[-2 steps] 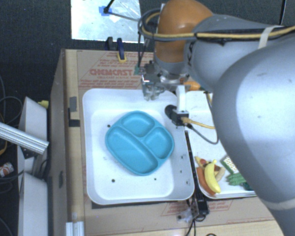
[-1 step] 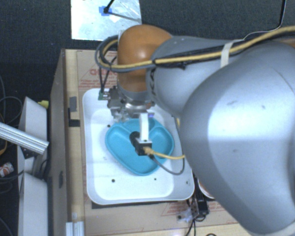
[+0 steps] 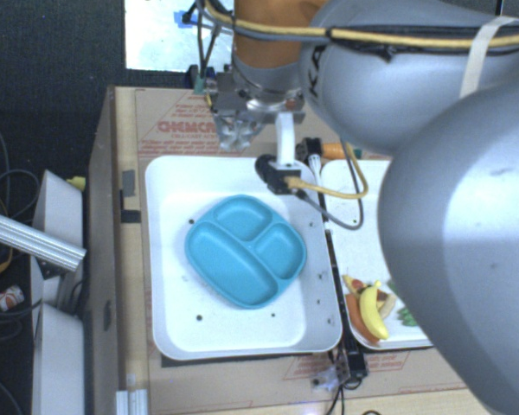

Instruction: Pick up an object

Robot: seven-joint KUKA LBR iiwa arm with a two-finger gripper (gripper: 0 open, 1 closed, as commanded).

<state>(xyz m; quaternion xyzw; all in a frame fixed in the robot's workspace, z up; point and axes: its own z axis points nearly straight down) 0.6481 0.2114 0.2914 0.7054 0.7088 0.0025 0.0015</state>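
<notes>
Blue divided plate (image 3: 246, 250) flat in left bin (image 3: 169, 223), roughly centred.
Gripper (image 3: 233, 133) above that bin's far rim, apart from plate; finger state indeterminate. Further right, banana (image 3: 374, 310) and small items in right bin (image 3: 363, 240), near corner.

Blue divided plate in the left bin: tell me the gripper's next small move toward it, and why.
Probably move toward the near side and descend: the gripper hangs over the left bin's far rim, while the blue divided plate lies at the bin's middle, untouched.
</notes>
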